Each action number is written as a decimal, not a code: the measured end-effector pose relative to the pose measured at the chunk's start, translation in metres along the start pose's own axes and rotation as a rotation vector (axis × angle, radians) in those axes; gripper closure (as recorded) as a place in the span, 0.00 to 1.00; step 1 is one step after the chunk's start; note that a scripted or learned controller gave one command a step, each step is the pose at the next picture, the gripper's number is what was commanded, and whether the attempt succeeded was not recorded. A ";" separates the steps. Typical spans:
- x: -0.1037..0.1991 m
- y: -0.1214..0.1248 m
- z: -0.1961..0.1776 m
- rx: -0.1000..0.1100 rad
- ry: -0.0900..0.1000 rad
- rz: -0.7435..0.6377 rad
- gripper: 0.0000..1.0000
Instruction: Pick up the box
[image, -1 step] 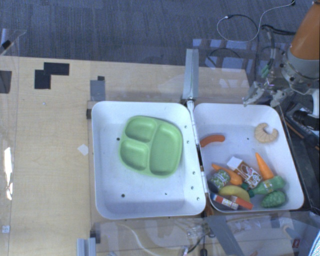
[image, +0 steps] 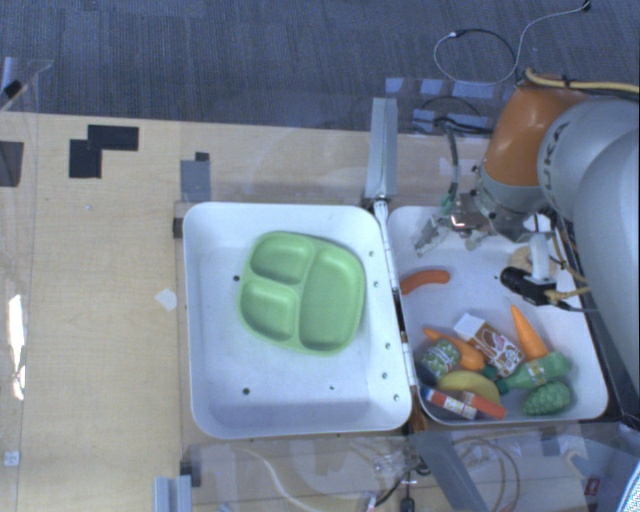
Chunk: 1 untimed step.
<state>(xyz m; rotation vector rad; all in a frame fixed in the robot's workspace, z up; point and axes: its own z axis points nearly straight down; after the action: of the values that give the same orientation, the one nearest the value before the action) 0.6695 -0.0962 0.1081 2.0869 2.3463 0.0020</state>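
A: Tool (image: 452, 226) status?
B: It hangs over the far end of the right bin (image: 600, 395); whether its parts are apart or together cannot be told, nothing visible between them.
A: Contents?
B: The box (image: 499, 348) lies in the near cluster with a carrot (image: 528, 333), banana (image: 470, 383) and other toys, partly overlapped. A sausage (image: 424, 280) lies apart. The left bin (image: 210, 400) holds a green divided plate (image: 302, 291).
A: Arm (image: 590, 160)?
B: Enters from the right, cut off by the frame edge.
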 end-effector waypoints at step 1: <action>-0.055 -0.047 0.020 -0.006 -0.003 -0.002 0.00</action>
<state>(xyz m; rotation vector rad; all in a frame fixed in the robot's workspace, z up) 0.6288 -0.1567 0.0884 2.0800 2.3438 0.0064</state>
